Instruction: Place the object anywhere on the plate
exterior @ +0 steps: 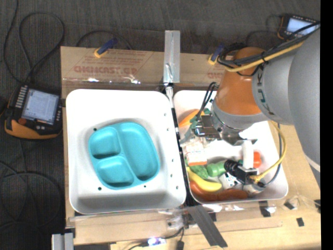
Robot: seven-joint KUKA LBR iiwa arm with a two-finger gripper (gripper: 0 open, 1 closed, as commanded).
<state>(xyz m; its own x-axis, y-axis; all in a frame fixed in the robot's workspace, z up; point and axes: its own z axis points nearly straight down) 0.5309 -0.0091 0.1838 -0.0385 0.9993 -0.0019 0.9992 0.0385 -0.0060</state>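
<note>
Far to the left of the plate, a handheld controller [35, 111] with a small screen lies on dark carpet. The left bin [75, 155], of smooth white plastic with rounded corners, holds the plate [125, 151]. It is a glossy turquoise dish, a rounded square in shape, divided into 3 shallow compartments, all bare.

Just right of the plate, past the wall between the 2 bins, the right bin [278, 189] is crowded with small toy-like things. There is a curved yellow banana [200, 183], a bumpy green piece [213, 169] beside it, and an orange curved piece [188, 116] at the far end. The object is, I judge, one of these. Which one I cannot tell, and nothing rests on the plate yet.

The claw [206, 126] hangs low over this heap, under the thick grey arm [244, 95] with its orange band. Whether the claw is released or clenched I cannot tell, because the wrist covers it.

So the step in hand seems to be the pick, not the placing. The next move calls for a firm hold on 1 thing, a lift clear of the bin wall, and travel leftward to the plate.
</note>
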